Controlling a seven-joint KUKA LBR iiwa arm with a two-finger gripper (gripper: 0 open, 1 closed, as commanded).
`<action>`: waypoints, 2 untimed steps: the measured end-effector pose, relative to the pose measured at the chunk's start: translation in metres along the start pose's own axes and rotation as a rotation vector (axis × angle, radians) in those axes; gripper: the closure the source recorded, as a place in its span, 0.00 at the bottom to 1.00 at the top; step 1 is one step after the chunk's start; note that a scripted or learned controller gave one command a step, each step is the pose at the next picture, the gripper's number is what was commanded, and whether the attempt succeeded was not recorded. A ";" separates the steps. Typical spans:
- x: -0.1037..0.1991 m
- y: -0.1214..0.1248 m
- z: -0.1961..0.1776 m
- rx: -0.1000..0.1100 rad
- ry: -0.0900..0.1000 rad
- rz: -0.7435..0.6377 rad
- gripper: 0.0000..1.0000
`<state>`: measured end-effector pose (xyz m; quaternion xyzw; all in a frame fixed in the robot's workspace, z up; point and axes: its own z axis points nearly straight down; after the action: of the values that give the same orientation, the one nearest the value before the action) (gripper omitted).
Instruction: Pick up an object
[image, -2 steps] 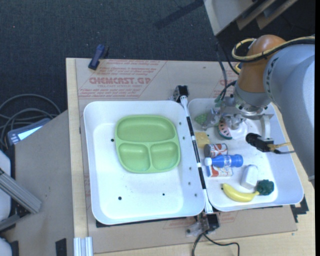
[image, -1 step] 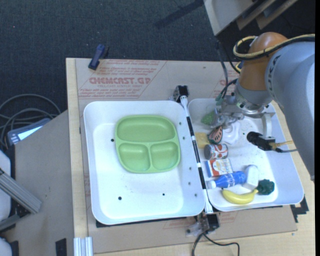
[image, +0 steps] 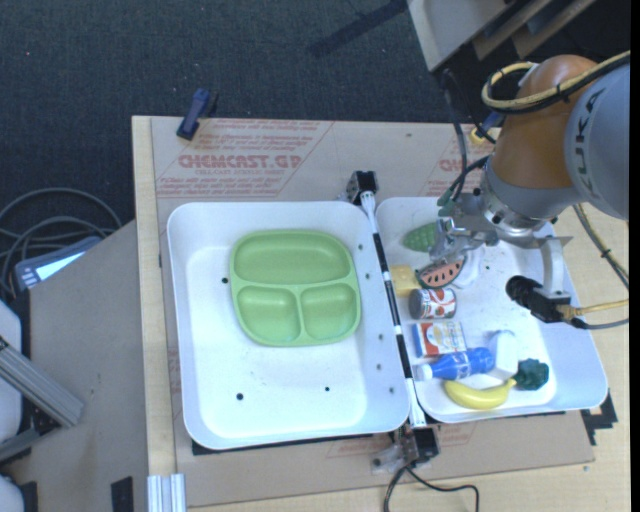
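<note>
My gripper (image: 457, 236) hangs low over the back of the right bin (image: 580, 350), under the grey arm with its orange band. Just left of it lies a green leafy toy (image: 421, 238). A watermelon slice (image: 442, 271) lies directly in front of it, close to the tips. Nearer the front are a small can (image: 437, 302), a yellow block (image: 402, 278), a red and white box (image: 440, 338), a blue bottle (image: 460, 362), a banana (image: 478, 393) and a green broccoli piece (image: 532, 374). I see nothing held between the fingers.
The left bin (image: 200, 330) holds a green divided plate (image: 295, 285). A black divider rail (image: 385, 290) runs between the bins. A blue clamp (image: 195, 113) lies at the bench's back left corner. A small white piece (image: 503, 346) lies beside the bottle.
</note>
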<state>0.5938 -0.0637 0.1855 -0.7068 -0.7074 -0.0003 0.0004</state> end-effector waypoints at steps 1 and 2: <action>0.000 -0.001 0.001 0.002 0.000 0.001 0.00; -0.031 0.073 0.100 -0.003 -0.002 0.000 0.00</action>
<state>0.6668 -0.0940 0.0851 -0.7069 -0.7073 -0.0005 -0.0014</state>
